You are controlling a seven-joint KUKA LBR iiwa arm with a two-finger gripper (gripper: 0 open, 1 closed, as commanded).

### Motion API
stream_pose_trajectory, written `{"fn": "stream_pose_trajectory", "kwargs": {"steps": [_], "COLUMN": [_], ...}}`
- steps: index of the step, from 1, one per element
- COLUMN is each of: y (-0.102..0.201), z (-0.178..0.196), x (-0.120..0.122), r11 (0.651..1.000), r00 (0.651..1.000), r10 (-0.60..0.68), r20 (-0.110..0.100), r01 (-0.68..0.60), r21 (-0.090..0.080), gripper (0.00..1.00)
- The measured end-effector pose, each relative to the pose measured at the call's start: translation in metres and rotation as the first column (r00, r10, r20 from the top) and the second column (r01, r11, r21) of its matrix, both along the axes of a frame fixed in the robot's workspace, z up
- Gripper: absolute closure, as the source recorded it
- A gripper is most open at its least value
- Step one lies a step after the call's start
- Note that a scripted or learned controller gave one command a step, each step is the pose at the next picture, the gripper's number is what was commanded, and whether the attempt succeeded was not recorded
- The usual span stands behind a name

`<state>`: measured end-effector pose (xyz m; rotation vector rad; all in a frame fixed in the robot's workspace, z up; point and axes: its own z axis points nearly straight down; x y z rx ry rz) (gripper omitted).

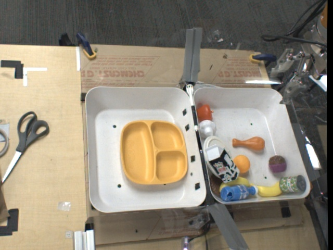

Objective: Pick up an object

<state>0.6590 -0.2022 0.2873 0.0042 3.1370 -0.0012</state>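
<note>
We see the gripper [301,69] beyond the right bin's [270,99] far right corner; its grip we cannot tell. A drumstick [248,143] lies inside that bin.

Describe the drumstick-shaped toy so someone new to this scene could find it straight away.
Start at the right bin of the two white ones. Near its middle, apart from the clutter along its left and front walls, lies the orange-brown drumstick. It is the only long, club-shaped piece, above the round orange ball and left of the purple object.
</note>
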Motion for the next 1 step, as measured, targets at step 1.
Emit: {"fn": "stream_pose_trajectory", "kwargs": {"steps": [1], "y": [0.0351], "z": [-0.1043], "x": [-0.0491], "r11": [0.998], "r00": [0.998], "r10": [-0.059], "r20": [-0.001], "r01": [0.059], "r21": [0.0], "gripper": [0.0]}}
